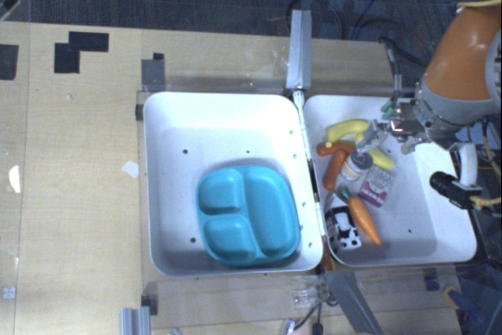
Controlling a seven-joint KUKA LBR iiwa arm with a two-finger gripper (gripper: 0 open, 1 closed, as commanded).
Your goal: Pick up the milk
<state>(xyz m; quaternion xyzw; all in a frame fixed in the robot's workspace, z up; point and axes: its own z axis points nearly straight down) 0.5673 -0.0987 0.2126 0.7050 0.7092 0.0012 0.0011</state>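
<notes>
Gripper (pixel 375 133) hung low over the right bin (pixel 439 243), its tip lost among the toys, so whether it was apart or together could not be told. Nearest the camera, the milk (pixel 343 230), a small black-and-white carton, lay against that bin's front left corner, partly hidden by the carrot (pixel 365 220) beside it. Farther in sat a pinkish packet (pixel 377 186), a small bottle (pixel 357 167) and a reddish sausage-like piece (pixel 336 165), then two bananas (pixel 348 129). Left of these, the left bin (pixel 169 169) held a blue divided tray (pixel 248 213). Beyond, the arm's orange band (pixel 464 55) was cut off by the picture's edge.
</notes>
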